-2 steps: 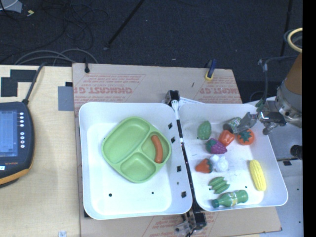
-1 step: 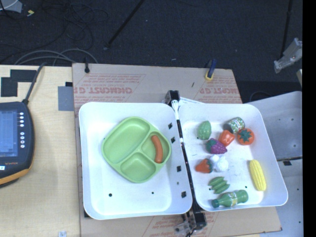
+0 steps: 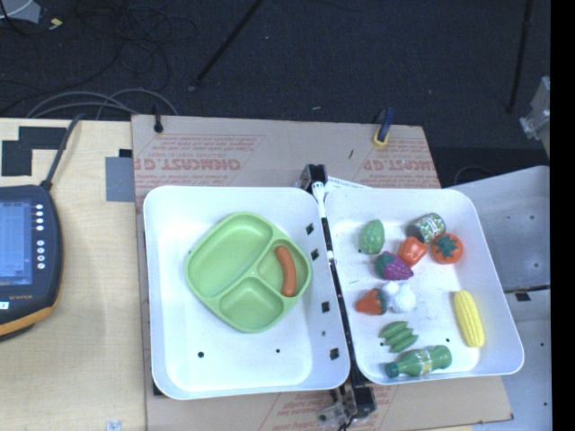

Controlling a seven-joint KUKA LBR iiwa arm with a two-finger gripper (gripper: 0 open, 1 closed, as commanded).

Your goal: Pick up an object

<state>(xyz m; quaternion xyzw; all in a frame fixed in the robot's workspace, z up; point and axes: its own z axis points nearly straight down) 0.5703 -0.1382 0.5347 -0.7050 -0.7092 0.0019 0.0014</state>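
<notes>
Two white bins sit side by side on a brown board (image 3: 269,155). The left bin (image 3: 180,366) holds a green plate (image 3: 225,259) with three parts. An orange-red sausage (image 3: 287,270) lies in the plate's right part, long and thin, pointing up and down the picture.

The right bin (image 3: 490,353) holds many small toy foods. Near the top there is a bumpy green veggie (image 3: 372,236). To its right is a little can (image 3: 429,226), tipped on its side. Just below the can are an orange pepper (image 3: 411,250) and a round red tomato (image 3: 446,248) with a green top. Purple grapes (image 3: 393,267) touch the pepper. Lower down, a red strawberry (image 3: 371,303) sits next to a small white thing (image 3: 402,298); I cannot tell what that one is. A yellow corn (image 3: 468,318) lies by the right wall, well apart from the rest. Green pea pods (image 3: 398,335) lie near the bottom, and a green bottle (image 3: 419,362) with a red and yellow label lies on its side just under them.

I cannot tell if the gripper is open or closed, or if it has anything.

A grey screen box (image 3: 22,250) sits far left.
</notes>
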